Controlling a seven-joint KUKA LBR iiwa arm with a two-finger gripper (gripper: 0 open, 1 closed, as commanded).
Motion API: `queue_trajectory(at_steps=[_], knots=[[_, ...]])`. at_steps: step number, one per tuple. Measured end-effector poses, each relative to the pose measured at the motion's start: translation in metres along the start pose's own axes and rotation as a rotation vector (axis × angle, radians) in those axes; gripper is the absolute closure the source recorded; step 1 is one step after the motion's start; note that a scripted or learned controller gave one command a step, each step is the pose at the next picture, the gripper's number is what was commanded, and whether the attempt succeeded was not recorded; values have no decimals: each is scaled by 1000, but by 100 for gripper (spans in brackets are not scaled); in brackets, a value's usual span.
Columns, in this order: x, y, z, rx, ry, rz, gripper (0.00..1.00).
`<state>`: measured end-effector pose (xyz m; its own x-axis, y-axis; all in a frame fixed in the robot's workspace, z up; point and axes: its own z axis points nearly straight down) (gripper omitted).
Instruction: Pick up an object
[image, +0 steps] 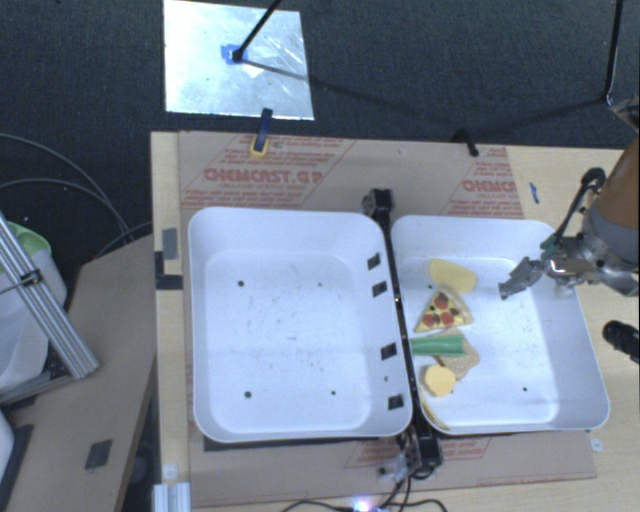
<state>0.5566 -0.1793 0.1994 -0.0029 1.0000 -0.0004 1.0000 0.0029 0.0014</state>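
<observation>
Toy food lay clustered at the left side of the right bin (560, 400), close to the wall it shared with the left bin (290, 330). Nearest the back sat a pale yellow piece (453, 273). Just in front of it rested a pizza slice (443, 311) with red and dark toppings. A green stick-shaped piece (438, 344) lay across below the pizza, touching a tan, bread-like piece (462, 360), and a small round yellow piece (439, 380) sat at the front of the cluster. The gripper (512, 287) hung over the middle of the right bin, to the right of the pale yellow piece and apart from all the food, with nothing between its tips; whether it was spread or closed could not be told. Both bins rested on a brown cardboard sheet (300, 170) with red lettering.
</observation>
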Motion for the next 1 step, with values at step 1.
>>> queue_trajectory(at_steps=[1], knots=[[79, 63, 103, 1, 4, -10, 0]])
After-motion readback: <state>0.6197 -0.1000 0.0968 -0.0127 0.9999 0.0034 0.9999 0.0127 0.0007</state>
